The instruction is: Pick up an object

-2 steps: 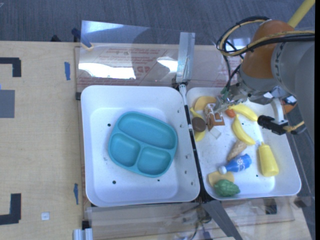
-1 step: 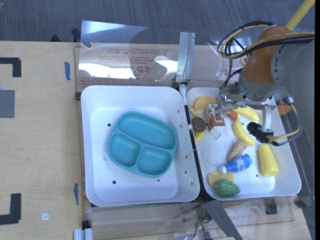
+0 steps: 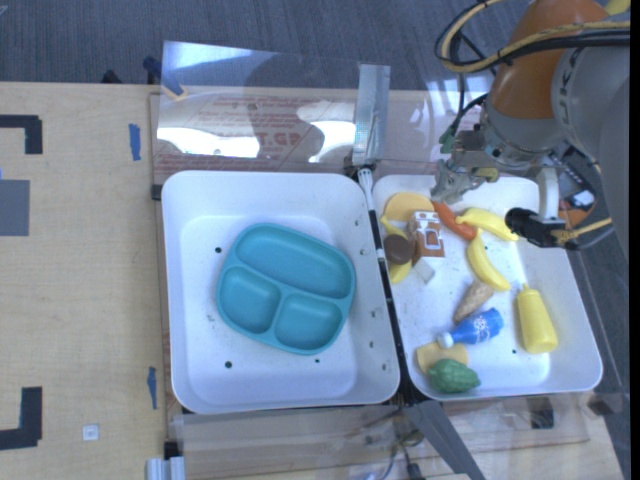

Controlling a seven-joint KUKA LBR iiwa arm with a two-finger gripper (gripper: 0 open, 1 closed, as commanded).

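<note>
Two white bins (image 3: 190,368) rest on a pale wooden bench (image 3: 70,298) over grey floor (image 3: 250,8).

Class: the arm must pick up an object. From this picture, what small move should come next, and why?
Probably a short descent. The gripper hangs at the right bin's far edge, just above the orange carrot, with nothing seen between its fingers.

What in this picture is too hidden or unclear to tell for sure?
- Gripper: fingertips blur into clutter over the right bin, so open or shut is unclear.
- Carrot: upper end hidden beneath the gripper.
- Brown item by the divider: too small to identify.
- Arm: cut off by the picture's top edge.
</note>
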